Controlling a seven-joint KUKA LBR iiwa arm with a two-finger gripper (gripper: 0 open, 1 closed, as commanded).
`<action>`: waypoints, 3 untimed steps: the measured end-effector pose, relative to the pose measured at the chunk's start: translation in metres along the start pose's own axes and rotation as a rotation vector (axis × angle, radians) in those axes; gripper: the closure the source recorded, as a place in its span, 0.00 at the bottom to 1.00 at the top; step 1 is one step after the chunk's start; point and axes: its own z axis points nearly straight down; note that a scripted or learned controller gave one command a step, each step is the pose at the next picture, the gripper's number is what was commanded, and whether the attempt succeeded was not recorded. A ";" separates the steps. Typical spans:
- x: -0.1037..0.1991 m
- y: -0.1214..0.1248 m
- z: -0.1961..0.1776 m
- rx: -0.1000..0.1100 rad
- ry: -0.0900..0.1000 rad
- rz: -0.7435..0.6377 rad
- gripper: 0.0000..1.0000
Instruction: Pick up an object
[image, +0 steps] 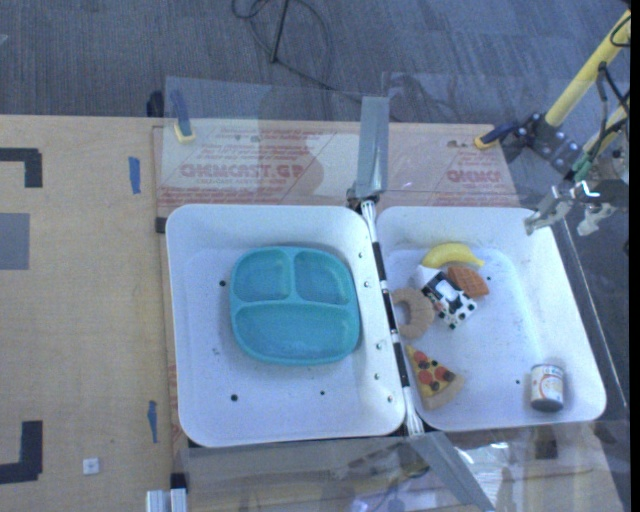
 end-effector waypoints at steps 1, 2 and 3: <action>0.032 -0.031 0.137 0.000 0.001 -0.014 0.00; 0.067 0.031 0.177 -0.004 -0.001 0.021 0.00; 0.067 0.032 0.165 -0.009 -0.005 0.018 1.00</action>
